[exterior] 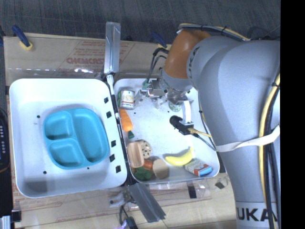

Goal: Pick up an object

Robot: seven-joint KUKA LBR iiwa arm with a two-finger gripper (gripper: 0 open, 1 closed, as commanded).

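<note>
Camera view: fingers [153, 92] (spread unclear) hover by the right bin [157, 130]'s far rim, open floor mid-bin.

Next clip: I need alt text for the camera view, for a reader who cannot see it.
A grey arm with an orange band reaches from the right over the right white bin, its tool low near the bin's far end beside a small can. A carrot, banana and other toy foods lie along the bin's left and near sides. The left bin holds a blue divided tray.
</note>
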